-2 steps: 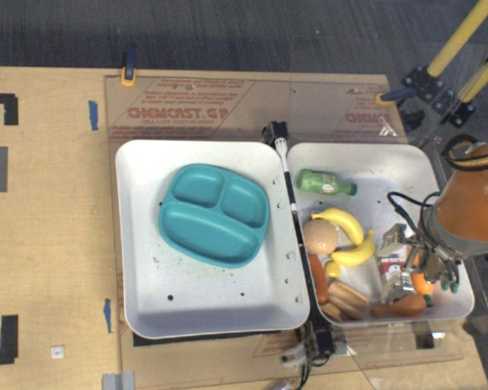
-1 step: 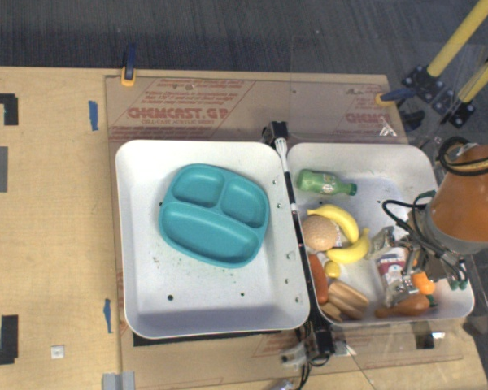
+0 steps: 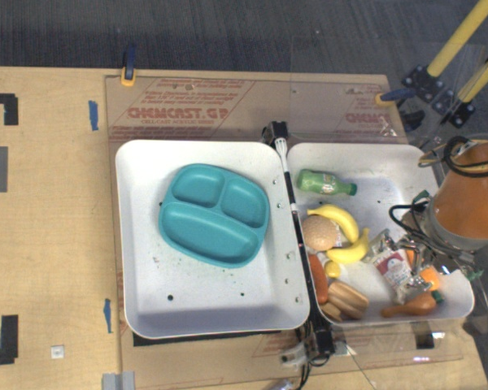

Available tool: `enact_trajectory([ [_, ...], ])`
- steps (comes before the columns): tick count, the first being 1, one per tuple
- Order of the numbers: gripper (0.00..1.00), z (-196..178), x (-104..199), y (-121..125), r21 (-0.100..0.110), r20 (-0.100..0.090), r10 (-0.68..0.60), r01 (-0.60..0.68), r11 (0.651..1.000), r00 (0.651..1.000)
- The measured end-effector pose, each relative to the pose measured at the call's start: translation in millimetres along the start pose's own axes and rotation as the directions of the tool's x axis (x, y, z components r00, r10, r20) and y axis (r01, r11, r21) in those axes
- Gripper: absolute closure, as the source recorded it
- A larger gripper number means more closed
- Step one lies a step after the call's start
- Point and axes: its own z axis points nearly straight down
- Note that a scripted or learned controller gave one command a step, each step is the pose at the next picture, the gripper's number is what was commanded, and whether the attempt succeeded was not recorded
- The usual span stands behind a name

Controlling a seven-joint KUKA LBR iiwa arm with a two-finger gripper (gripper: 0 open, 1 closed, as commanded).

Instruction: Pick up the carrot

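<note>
The bench (image 3: 49, 218) is a pale wood-coloured board with black corner marks and blue tape tabs along its left part, and beyond its far edge lies dark grey carpeted floor (image 3: 228, 15). A brown cardboard sheet (image 3: 187, 108) printed in red lettering lies under the two bins. The left bin (image 3: 138, 299) holds a teal divided plate (image 3: 214, 214) set at a slight angle near its middle, with a few dark specks on the white floor around it. A black divider with clamps runs between the bins. The right bin (image 3: 366, 165) is crowded — a green bottle (image 3: 325, 184) lies on its side near the far wall, below it a yellow banana (image 3: 347, 234) curls around a round bread roll (image 3: 320, 234), a red-orange sausage-like piece (image 3: 318, 276) lies along the left wall, and a brown bun (image 3: 346, 299) sits near the front. A crinkled wrapper (image 3: 393, 266) lies right of the banana. The carrot (image 3: 412, 304) — orange-red, tapered, lying flat and pointing left — rests in the front right corner of the right bin, against the near wall. Just above it hang the arm's jaws (image 3: 431, 275), under the orange band (image 3: 472, 197); whether they are released or clenched I cannot tell. Yellow poles (image 3: 468, 27) cross the top right corner.
</note>
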Motion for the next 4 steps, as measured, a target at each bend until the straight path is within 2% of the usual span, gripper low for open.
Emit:
enact_trajectory([
  [1, 1.0, -11.5, -6.2, -0.6, 0.004, 0.018, 0.011, -0.011, 1.0, 1.0],
  [2, 0.0, -11.0, -5.9, -0.3, 0.002, 0.017, 0.011, -0.011, 1.0, 1.0],
  [3, 1.0, -20.6, -9.5, -1.6, 0.007, 0.03, 0.02, -0.021, 1.0, 0.999],
  [4, 0.0, -20.1, -9.3, -1.4, 0.005, 0.029, 0.02, -0.021, 1.0, 0.999],
])
